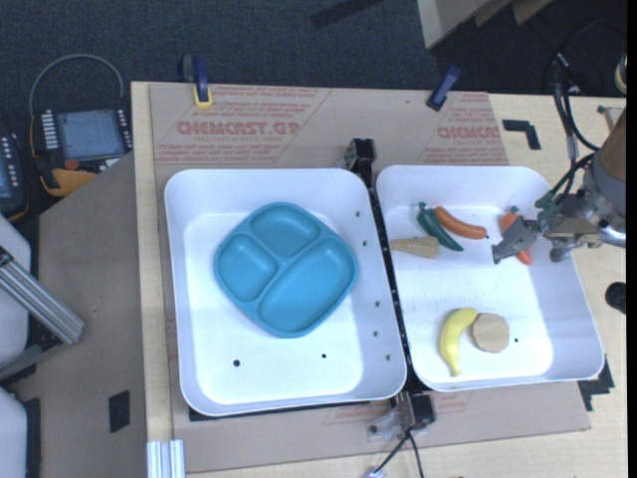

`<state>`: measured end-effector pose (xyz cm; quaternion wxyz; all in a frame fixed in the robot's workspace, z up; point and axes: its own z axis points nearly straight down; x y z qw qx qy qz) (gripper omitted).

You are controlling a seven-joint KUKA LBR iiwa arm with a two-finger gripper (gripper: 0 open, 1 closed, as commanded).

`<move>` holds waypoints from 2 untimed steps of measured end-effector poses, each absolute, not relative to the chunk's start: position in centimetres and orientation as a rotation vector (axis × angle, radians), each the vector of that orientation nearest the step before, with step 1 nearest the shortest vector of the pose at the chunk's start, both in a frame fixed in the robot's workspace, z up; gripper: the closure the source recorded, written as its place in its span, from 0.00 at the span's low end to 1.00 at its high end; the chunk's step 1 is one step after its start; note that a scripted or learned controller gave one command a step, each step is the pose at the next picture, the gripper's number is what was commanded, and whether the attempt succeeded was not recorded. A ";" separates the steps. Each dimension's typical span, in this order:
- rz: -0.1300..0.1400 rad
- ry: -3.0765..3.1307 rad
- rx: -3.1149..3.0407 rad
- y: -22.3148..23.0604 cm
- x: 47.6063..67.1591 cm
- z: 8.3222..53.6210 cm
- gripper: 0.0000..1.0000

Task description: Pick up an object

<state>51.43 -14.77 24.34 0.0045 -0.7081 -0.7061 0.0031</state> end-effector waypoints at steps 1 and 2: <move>0.000 -2.222 -2.222 -14.8 51.7 24.9 0.00; 0.005 -2.216 -2.219 -15.3 51.9 20.3 0.00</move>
